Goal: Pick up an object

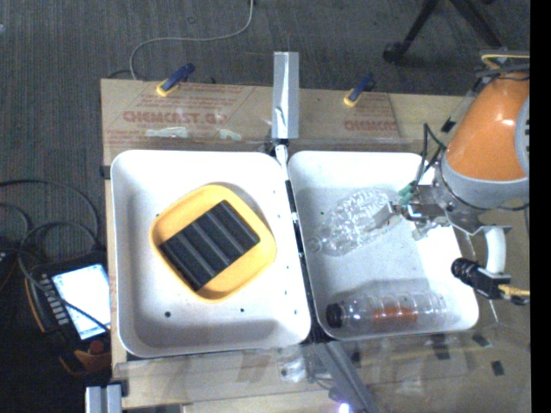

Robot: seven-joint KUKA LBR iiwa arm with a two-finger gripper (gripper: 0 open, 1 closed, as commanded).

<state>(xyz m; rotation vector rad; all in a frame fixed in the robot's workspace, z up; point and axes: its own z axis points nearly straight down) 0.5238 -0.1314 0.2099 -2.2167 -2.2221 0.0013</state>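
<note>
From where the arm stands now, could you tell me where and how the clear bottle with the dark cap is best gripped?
My judgement: grip the clear bottle across its middle, coming straight down from above. It lies on its side along the near wall of the right bin, dark cap toward the divider, so the fingers should straddle its round body crosswise. The wall close behind leaves little room; it may roll.

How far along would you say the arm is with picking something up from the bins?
Nothing looks lifted yet. The crumpled clear bottle and the capped clear bottle both lie on the right bin's floor, and the yellow and black item sits in the left bin. The tool is low beside the crumpled bottle. Grasping and lifting remain.
</note>
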